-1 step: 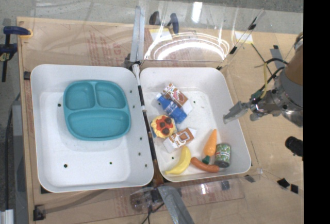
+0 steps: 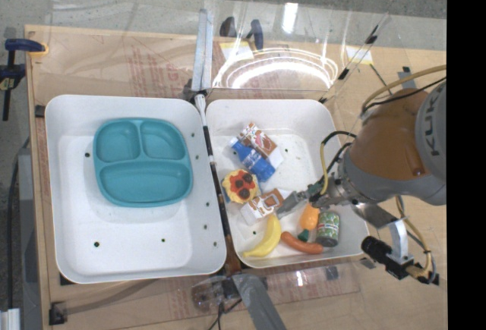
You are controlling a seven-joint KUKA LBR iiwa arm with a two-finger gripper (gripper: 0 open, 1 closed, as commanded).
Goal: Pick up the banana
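On the bench [image 2: 114, 67], two white bins [image 2: 68, 245].

The wooden bench [image 2: 114, 63] holds two white bins: the left bin [image 2: 68, 245] and the right bin [image 2: 319, 120].

One camera sits high over the bench [image 2: 114, 55] and looks down at a slant, far enough back to take in both white bins. The left bin [image 2: 68, 192] lies toward 9 o'clock and the right bin [image 2: 319, 131] sits near the middle. The arm [image 2: 395, 150] comes in from 3 o'clock, and the far floor shows at 12 o'clock.
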